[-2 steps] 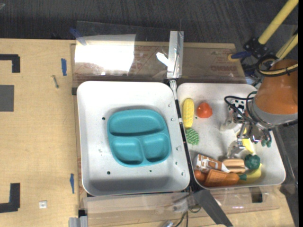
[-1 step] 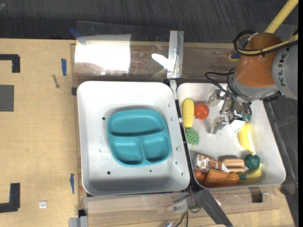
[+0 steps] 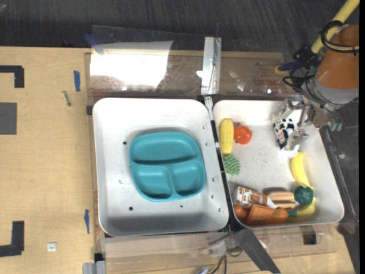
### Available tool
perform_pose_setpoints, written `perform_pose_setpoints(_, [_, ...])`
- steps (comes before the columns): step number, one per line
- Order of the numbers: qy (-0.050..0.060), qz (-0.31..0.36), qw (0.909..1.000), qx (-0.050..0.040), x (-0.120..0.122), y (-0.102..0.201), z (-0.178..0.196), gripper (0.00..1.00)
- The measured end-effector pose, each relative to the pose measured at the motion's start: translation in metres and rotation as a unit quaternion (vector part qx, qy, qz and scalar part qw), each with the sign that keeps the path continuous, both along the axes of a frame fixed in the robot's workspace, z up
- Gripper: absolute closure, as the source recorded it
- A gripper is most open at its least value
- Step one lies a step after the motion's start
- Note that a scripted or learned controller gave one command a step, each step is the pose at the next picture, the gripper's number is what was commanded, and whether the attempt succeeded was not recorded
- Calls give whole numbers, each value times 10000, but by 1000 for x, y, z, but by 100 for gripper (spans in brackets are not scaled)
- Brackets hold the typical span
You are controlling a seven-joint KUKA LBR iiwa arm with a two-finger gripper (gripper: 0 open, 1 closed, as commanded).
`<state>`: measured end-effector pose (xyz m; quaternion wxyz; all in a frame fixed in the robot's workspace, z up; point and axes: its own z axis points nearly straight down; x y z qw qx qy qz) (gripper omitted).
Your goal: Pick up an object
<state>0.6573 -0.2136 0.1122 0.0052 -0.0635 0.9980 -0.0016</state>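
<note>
While the left bin (image 3: 108, 153) bears a teal divided plate (image 3: 166, 165), the right bin (image 3: 259, 164) holds the loose objects: a corn cob (image 3: 226, 136) along its left wall, a red ball (image 3: 243, 135) just beside it, a green piece (image 3: 231, 165) below, then a hot dog (image 3: 280, 197) and a banana (image 3: 299, 170). At the upper right, the gripper (image 3: 296, 121) sits against a black-and-white toy (image 3: 283, 131) (whether it is open, closed or gripping the toy cannot be told).

L bin (image 3: 108, 153) on tabletop (image 3: 40, 153) holds tray (image 3: 166, 165). R bin (image 3: 333, 193): corn (image 3: 226, 136) far left w/ tomato (image 3: 243, 135) beside it, banana (image 3: 299, 169) right, hot dog (image 3: 280, 197) near front.
</note>
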Motion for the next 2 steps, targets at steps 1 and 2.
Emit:
perform_pose_setpoints(1, [25,-353,9994,14,-85,25,-25,0])
perform_pose_setpoints(2, [31,149,9999,8,-121,-5,-25,0])
